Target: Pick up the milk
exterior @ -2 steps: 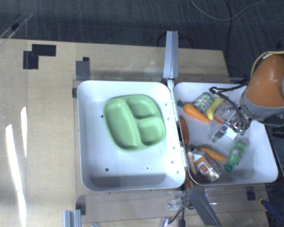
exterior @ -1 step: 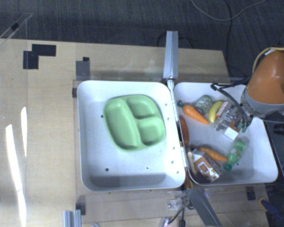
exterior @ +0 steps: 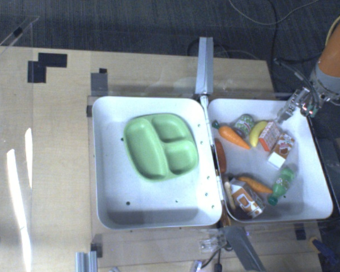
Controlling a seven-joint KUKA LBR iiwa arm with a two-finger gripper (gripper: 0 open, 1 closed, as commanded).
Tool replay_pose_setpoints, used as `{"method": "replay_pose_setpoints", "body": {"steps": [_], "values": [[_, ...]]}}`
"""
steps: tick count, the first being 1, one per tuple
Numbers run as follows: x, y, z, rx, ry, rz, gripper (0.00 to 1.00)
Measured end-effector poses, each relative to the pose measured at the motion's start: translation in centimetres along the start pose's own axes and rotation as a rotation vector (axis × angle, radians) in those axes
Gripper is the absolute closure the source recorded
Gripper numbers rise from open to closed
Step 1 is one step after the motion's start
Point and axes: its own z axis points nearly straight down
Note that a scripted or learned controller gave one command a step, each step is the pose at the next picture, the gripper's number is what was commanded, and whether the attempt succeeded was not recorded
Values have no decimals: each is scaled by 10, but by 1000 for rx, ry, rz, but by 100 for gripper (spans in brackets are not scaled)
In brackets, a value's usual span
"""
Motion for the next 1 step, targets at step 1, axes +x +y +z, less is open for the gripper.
{"method": "replay_pose_setpoints", "body": {"steps": [1], "values": [[0,0,0,0,0,-1,0]]}}
